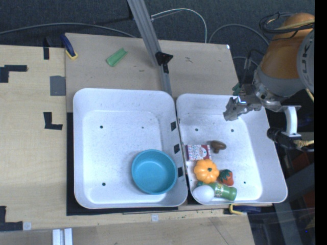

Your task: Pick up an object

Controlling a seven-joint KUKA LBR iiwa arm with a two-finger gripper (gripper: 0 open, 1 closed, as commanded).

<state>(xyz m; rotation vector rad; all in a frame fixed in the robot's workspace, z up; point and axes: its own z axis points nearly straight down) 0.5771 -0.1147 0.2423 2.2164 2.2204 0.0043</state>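
**Pincer hangs over right bin, pickings huddled below**

The pincer [236,108] hovers over the upper part of the right bin [255,152] with nothing in its grasp; how wide it stands cannot be told from this angle. Well apart from it, toward the bin's near-left corner, sits a tight cluster: a small red-and-white carton [197,151], a brown piece [218,146], an orange pumpkin [206,171], a green bottle [225,191] and a white egg-shaped object [203,193], most of them touching. The left bin [102,111] holds a blue bowl [153,171]. Judged from here, the crowding is the risk: a descent may nudge neighbours, or close on a rounded surface that slips free against the bin wall
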